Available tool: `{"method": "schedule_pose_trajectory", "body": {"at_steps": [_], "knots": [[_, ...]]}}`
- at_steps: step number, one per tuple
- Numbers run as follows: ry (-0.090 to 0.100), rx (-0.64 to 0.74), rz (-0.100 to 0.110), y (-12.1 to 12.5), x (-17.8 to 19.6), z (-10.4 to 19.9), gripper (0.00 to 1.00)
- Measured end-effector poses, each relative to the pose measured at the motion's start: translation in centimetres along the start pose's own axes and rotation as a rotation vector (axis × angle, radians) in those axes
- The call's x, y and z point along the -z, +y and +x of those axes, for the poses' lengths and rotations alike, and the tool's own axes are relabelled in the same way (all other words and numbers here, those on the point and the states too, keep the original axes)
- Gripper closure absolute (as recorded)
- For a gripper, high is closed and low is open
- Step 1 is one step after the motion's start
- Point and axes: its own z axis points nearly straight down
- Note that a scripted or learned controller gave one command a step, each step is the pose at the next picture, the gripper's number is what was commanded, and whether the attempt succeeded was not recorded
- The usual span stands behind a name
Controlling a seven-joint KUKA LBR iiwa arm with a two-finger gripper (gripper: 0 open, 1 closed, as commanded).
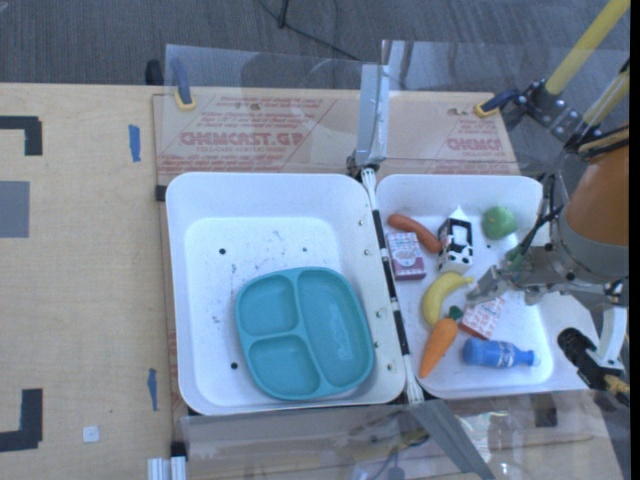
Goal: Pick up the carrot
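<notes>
The orange tapered plastic carrot (438,345) lies at the front of the right white bin (400,190). A yellow toy banana (441,294) touches it at twelve o'clock; a red-and-white packet (485,318) sits at two, a blue bottle (499,353) at three. The gripper (497,282) hovers at one o'clock; whether it is released or clenched, I cannot tell. Descending there risks snagging the packet or banana.

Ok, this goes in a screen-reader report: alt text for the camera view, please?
The carrot lies in the right bin beside a banana and blue bottle, the hand above. A teal divided plate sits in the left bin.
</notes>
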Motion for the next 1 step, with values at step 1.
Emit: {"method": "schedule_pose_trajectory", "body": {"at_steps": [1], "knots": [[-0.010, 0.214, -0.020, -0.59, -9.75, 2.49, 0.00]]}}
